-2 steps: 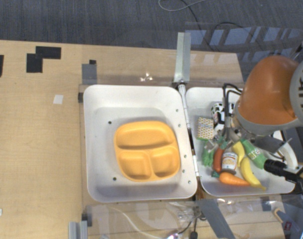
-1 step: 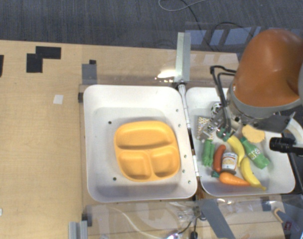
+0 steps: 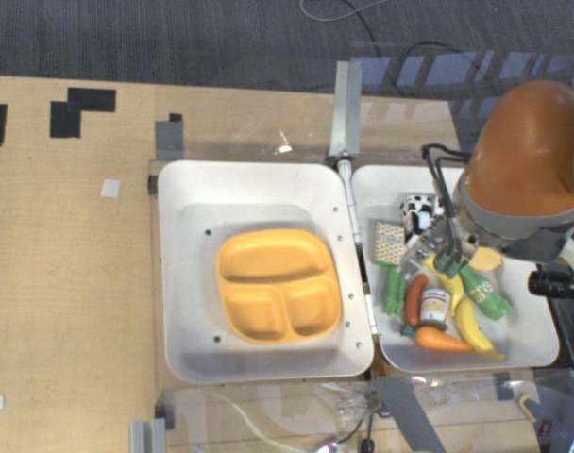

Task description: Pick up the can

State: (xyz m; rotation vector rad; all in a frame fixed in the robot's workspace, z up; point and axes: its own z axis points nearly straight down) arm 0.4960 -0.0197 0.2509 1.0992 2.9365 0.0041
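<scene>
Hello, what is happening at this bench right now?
A grey robot arm with an orange band reaches in from the right over the right white bin. Its hand hangs above a pile of toy food, just above a small can with a red-and-white label, which lies among a yellow banana, an orange carrot and a red sausage. The can is not yet lifted. The left white bin holds a yellow divided plastic tray.

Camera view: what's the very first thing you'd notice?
The big yellow plastic tray with three compartments glows in the middle of the left white bin. The grey arm's orange band looms over the right white bin, crowded with toy food such as a yellow banana.
</scene>
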